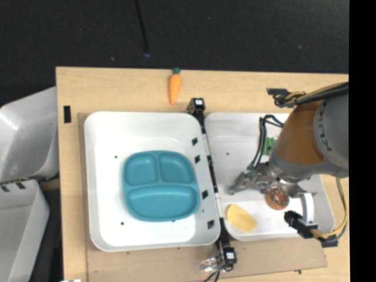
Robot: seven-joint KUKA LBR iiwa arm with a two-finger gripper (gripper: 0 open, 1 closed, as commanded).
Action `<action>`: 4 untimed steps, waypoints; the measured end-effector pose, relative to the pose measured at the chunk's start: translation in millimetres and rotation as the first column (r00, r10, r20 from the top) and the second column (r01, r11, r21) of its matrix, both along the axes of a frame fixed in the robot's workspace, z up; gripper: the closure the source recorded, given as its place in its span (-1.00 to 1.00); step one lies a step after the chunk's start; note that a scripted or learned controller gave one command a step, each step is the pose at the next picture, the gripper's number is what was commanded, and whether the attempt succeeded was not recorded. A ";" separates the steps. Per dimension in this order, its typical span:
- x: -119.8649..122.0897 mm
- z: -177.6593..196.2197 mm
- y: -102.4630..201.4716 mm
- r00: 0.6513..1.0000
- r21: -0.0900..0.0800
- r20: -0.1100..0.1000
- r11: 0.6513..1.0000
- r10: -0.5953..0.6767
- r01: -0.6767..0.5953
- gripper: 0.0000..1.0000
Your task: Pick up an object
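Just below the end effector [244, 182], grip state unclear, lies a yellow object [241, 218].

A pale yellow, rounded object [241, 218] lies flat on the floor of the right bin [235, 134], close to that bin's front edge and near its left wall. It looks like a smooth lump, broader than it is tall. A smaller round brownish object [277, 199] sits just to its right and a little further back, partly covered from above by the arm. A small green item [269, 144] lies further back in the same bin, near the arm's orange band; its shape cannot be made out.
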State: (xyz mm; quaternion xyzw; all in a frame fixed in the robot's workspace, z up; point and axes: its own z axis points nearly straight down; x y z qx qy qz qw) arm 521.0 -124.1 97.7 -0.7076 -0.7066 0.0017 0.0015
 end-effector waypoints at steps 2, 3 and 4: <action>5.2 73.0 6.3 1.000 -0.001 0.011 1.000 0.005 -0.005 1.00; 2.9 118.5 10.4 1.000 -0.001 0.010 1.000 0.005 -0.005 1.00; 4.7 164.3 9.2 1.000 -0.002 0.012 1.000 0.005 -0.005 1.00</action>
